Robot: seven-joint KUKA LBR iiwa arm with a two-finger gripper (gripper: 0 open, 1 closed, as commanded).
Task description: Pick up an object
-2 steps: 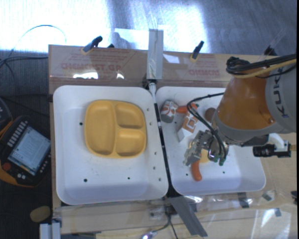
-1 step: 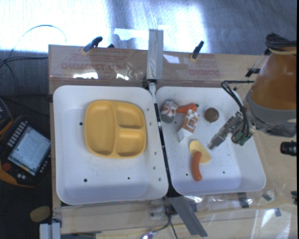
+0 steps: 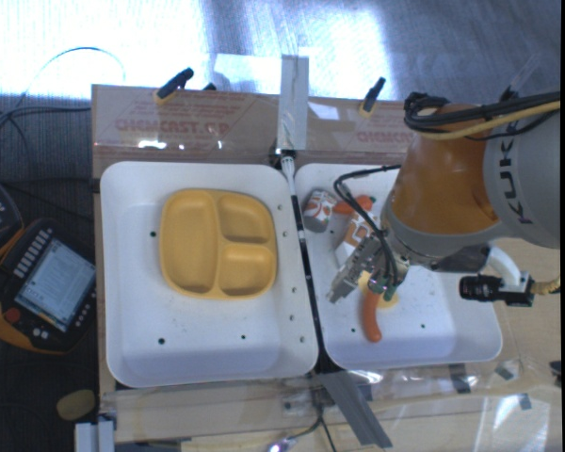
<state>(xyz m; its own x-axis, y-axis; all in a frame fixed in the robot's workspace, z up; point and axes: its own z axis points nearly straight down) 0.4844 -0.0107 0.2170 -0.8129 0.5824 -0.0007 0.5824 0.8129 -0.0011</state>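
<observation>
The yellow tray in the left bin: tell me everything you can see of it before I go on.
The yellow tray is a rounded-corner, plastic-looking dish in a dull mustard yellow, with three compartments: one large one on the view's left, two smaller ones stacked on the right, split by raised ridges. It lies flat and upright on the floor of the left bin, slightly above the bin's middle, clear of the walls. Its compartments look bare. Only the bin floor touches it; the gripper is over the right bin.
</observation>
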